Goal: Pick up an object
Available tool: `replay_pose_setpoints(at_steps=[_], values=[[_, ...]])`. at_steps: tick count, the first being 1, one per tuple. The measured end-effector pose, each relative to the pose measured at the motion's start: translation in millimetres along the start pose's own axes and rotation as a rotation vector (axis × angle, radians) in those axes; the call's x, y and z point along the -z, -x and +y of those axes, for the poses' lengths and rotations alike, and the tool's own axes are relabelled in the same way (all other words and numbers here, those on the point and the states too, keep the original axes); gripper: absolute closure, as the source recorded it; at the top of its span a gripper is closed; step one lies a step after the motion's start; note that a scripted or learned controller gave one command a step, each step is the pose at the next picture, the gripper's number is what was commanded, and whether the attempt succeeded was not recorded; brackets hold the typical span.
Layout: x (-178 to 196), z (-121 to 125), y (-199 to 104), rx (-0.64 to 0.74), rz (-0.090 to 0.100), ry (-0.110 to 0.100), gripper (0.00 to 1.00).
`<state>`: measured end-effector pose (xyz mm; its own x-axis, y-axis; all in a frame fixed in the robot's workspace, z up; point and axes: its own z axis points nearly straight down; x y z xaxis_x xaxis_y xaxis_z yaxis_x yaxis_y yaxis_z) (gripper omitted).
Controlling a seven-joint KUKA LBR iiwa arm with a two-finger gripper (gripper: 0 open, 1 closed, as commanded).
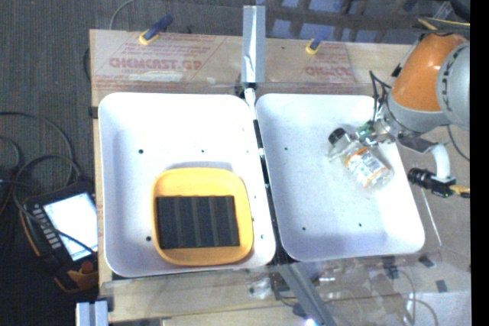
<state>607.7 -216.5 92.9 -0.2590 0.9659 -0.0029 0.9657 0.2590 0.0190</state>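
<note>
A yellow rounded-square object (202, 187) with a dark ribbed panel on top lies in the left bin (130, 126), toward its front. The arm, grey with an orange band (428, 76), reaches into the right bin (306, 202) from the right. Its gripper (365, 164) hangs low over that bin's far right part, well apart from the yellow object. The gripper's end looks pale and translucent against the white floor, and I cannot make out anything between it and the bin.
A raised divider (260, 156) separates the two bins. A cardboard sheet (176, 61) with two clamps lies behind them. Cables and a small lit screen (69, 217) sit on the floor at the left.
</note>
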Motion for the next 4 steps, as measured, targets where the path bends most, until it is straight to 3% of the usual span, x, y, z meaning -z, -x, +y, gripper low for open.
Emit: replay_pose_setpoints(at_steps=[1,2,3,4], values=[[9,1,-1,0.0,0.001,0.002,1.0],[102,34,-36,-0.013,0.002,-0.018,1.0],[117,74,-70,0.167,0.002,-0.019,1.0],[51,73,-99,0.21,0.005,-0.02,1.0]])
